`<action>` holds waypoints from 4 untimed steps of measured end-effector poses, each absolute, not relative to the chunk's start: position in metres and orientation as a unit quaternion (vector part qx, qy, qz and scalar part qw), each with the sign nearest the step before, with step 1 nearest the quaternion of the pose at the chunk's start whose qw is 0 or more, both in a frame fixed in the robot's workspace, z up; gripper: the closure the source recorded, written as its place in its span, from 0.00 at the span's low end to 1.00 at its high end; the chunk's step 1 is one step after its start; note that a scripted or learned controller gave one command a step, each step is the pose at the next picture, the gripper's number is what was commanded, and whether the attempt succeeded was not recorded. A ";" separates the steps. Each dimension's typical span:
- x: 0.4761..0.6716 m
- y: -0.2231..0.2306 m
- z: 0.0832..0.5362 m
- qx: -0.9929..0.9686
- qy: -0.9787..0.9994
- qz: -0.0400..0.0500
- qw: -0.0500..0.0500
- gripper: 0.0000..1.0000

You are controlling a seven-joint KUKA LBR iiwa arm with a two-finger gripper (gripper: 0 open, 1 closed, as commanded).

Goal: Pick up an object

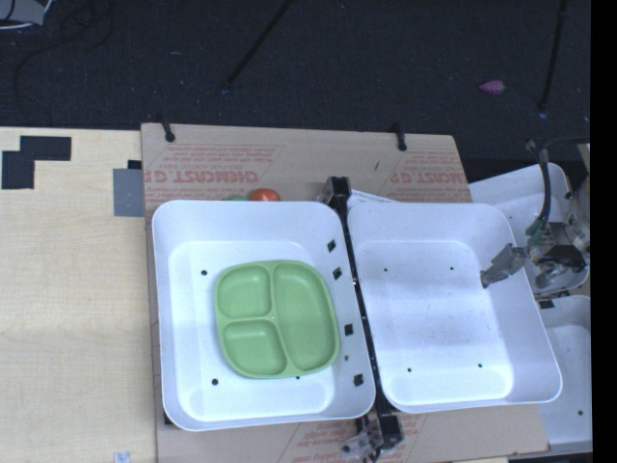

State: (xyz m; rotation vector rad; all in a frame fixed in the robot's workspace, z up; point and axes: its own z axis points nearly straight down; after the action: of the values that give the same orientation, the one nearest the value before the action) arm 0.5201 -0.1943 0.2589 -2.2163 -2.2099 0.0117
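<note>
Plate (277, 318), green and divided, lies flat in the left bin (183, 249); the tool (540, 258) sits at the frame's right edge, its state impossible to tell; flat, low rims could slip any pinch.

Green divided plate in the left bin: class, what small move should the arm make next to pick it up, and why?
Probably travel left across the bins. The gripper sits at the right bin's right rim, while the green divided plate lies flat in the left bin, well away from it.
</note>
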 end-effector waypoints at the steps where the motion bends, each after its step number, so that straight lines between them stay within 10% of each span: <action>1: 0.522 -0.194 0.265 -0.707 -0.707 0.000 0.000 0.00; 4: 0.526 -0.187 0.086 -0.708 -0.707 0.001 0.002 0.00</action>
State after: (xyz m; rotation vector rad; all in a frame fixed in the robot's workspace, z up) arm 0.5263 -0.1869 0.0864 -2.2203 -2.2173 0.0028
